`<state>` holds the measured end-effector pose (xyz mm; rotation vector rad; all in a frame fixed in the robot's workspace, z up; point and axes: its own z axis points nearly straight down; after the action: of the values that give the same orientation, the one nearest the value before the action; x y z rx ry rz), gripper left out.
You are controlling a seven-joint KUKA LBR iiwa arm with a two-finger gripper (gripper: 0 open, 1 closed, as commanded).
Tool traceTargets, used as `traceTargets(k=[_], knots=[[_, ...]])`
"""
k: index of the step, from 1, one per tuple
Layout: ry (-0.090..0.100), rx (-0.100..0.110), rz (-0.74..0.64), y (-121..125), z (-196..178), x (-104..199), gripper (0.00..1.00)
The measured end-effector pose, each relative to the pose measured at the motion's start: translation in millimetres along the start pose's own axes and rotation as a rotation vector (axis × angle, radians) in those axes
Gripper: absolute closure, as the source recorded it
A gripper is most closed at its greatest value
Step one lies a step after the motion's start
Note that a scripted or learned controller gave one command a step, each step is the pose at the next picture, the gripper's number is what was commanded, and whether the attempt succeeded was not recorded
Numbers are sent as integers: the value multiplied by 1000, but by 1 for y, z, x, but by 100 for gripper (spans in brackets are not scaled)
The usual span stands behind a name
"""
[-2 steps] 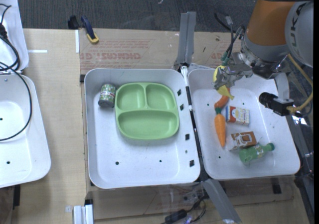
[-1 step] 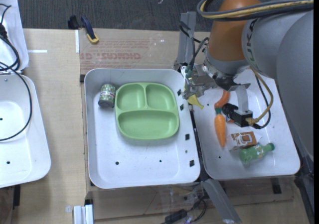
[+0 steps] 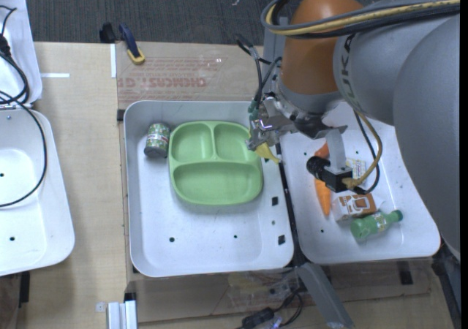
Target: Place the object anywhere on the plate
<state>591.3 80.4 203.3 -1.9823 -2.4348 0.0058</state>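
A green divided plate [image 3: 216,174] lies in the left bin [image 3: 205,247], toward its back right. My gripper [image 3: 259,140] hangs over the plate's right rim, close to the wall between the two bins. A small yellow thing [image 3: 269,152] shows just under the gripper, and I cannot tell whether it is held. Beside the plate's left rim a small green-labelled can [image 3: 156,140] stands upright.
The right bin [image 3: 365,247] holds an orange carrot [image 3: 322,196], a small carton [image 3: 355,205] and a green bottle [image 3: 374,224] lying on its side. The arm's bulk covers that bin's back part. A white tub with black cables [image 3: 29,196] sits far left.
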Motion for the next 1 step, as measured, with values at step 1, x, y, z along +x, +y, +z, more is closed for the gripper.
traceTargets(k=[1], knots=[[0, 0, 1, 0, 0, 0, 0]])
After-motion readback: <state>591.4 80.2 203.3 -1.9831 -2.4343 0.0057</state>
